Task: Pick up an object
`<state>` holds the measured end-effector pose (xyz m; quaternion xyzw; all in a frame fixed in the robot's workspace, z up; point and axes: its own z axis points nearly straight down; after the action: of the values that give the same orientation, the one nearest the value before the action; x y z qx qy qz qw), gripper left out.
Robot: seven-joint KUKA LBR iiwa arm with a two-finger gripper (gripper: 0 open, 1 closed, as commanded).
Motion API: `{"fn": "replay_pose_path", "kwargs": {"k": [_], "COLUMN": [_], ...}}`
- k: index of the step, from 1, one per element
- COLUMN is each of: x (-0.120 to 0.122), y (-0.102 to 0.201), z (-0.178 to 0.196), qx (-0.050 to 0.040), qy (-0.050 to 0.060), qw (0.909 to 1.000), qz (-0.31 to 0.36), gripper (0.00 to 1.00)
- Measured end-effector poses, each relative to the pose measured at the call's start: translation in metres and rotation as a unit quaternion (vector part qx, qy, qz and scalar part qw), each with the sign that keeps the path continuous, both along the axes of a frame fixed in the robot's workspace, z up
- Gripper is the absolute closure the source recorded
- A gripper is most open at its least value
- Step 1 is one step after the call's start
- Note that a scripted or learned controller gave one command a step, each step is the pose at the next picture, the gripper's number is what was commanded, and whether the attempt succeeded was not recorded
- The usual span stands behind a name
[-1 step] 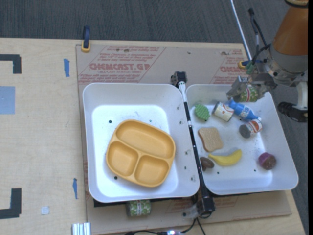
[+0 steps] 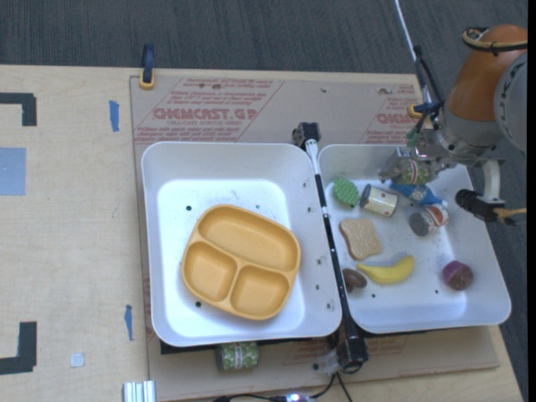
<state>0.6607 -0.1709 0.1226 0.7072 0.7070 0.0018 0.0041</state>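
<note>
Below, grey carpet (image 2: 251, 15) surrounds a pale wooden bench (image 2: 67, 224) bearing two white bins (image 2: 155, 224).

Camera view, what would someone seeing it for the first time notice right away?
The yellow divided plate in the left bin. Next the right bin, scattered with toy food: a banana, a toast slice. The arm's orange band stands above its far right corner.
</note>
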Motion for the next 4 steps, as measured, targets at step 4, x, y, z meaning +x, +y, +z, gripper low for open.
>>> {"fn": "replay_pose_path", "kwargs": {"k": [4], "x": [-0.092], "y": [0.062], "z": [-0.036], "qx": [0.0013], "qy": [0.002], "qw": [1.0], "qz": [0.0], "gripper": [0.0]}}
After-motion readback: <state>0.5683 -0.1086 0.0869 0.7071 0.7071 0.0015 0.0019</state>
